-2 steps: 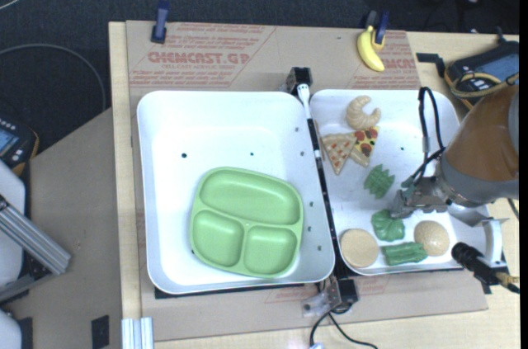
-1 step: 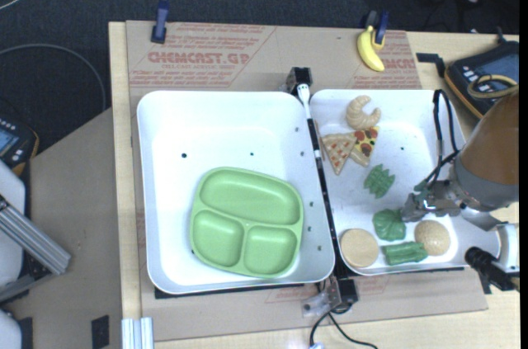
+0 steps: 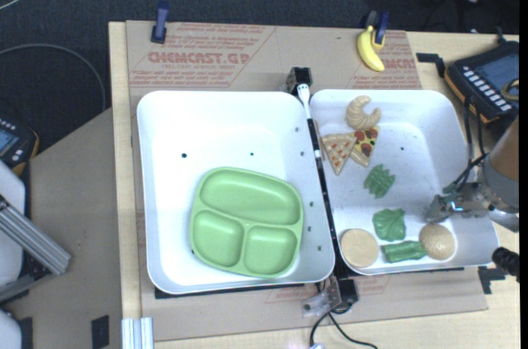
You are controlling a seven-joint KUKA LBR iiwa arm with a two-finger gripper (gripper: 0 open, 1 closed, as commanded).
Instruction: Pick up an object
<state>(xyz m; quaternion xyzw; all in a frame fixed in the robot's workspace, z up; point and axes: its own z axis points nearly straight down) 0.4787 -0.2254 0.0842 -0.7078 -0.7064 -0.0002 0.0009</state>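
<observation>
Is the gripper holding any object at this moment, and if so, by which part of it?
It cannot be told. The gripper is low in the right bin, just above a round tan bun, but no object is seen in it.

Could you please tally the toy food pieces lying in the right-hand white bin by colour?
Green leafy or pod-shaped plastic pieces: 3
Tan round bun-like pieces: 2
Beige croissant: 1
Orange-brown pizza slices: 2
Total: 8

Open floor in the right bin's (image 3: pixel 412 104) upper right; toy food (image 3: pixel 381 181) crowding left and bottom.
</observation>
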